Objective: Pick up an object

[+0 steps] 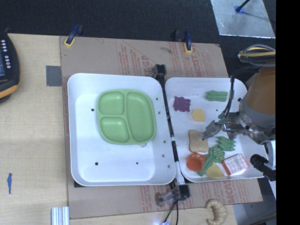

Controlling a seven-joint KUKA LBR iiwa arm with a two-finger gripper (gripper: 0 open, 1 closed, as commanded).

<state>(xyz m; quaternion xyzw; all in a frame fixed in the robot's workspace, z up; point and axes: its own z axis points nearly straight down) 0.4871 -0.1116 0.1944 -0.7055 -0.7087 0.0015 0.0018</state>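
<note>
The right bin [174,86] holds several toy foods: a purple grape bunch [182,103], a green piece [216,96], a yellow disc [198,115], a tan bread slice [198,141], a red tomato [195,162], green leafy pieces [217,154], a yellow piece [215,171] and a red-and-white packet [235,163]. My gripper [209,130] reaches in from the right over this bin. It hangs just right of the bread slice and above the leafy pieces. I see nothing held in it.
The left bin [84,168] holds a green divided plate [126,116]. A black divider [168,121] runs between the two bins. Clamps [187,42] pin the cardboard at the back. A tan curled object [216,211] lies in front of the bins.
</note>
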